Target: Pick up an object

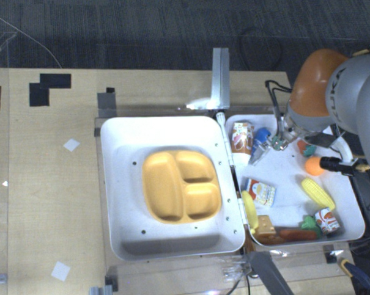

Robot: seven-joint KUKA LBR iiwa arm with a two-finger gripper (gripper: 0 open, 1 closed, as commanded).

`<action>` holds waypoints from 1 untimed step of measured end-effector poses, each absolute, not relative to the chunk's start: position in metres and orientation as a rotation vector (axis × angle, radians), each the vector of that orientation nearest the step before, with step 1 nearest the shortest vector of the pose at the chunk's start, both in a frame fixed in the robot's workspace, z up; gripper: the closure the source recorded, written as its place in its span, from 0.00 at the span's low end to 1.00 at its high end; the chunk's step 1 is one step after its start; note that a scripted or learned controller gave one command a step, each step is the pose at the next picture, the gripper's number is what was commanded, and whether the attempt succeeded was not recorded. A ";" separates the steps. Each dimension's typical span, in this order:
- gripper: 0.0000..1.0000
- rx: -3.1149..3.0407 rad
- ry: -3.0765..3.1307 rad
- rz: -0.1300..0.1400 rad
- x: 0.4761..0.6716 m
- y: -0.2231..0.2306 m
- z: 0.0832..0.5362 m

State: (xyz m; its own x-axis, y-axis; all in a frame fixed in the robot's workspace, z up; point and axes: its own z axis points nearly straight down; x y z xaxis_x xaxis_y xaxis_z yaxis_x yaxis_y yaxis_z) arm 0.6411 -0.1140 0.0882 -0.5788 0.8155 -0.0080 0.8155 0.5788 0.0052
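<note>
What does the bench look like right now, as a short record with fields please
left bin: holds a yellow divided tray
right bin: holds toy food, including a corn cob, an orange ball and a small packet
arm: reaches in from the right over the right bin
pincer: low near the bin's upper left, beside a blue item

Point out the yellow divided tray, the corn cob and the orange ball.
yellow divided tray [179, 185], camera view, on the ridge between its compartments.
corn cob [317, 193], camera view, middle of the cob.
orange ball [313, 166], camera view, centre of the ball.
</note>
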 end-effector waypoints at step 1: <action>0.00 1.635 2.690 -0.015 0.666 -0.107 0.087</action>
